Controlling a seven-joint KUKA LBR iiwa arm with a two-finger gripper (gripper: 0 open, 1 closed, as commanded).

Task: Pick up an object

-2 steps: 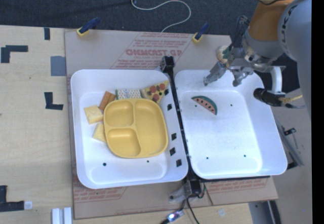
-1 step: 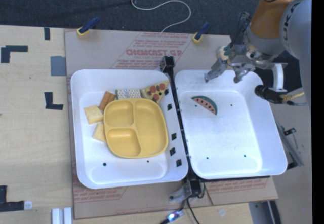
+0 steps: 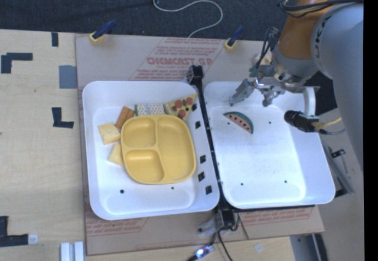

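Observation:
A watermelon slice (image 3: 238, 121) with a green rind and red flesh lies in the right bin (image 3: 266, 165), near its far left part. My gripper (image 3: 255, 95) hangs above the far edge of that bin, just up and right of the slice. Its two grey fingers (image 3: 240, 93) stand spread apart with nothing between them. In the left bin (image 3: 100, 189) a yellow divided plate (image 3: 157, 149) rests in the middle. Around the plate lie a pizza slice (image 3: 182, 106), a patterned cracker (image 3: 149, 110), a brown piece (image 3: 124, 117) and two pale yellow cheese pieces (image 3: 109, 133).
A black divider strip (image 3: 204, 130) runs between the two bins. Blue and yellow clamps (image 3: 102, 31) hold the cardboard sheet at the back. A white cable (image 3: 189, 9) loops over the dark floor behind the bench.

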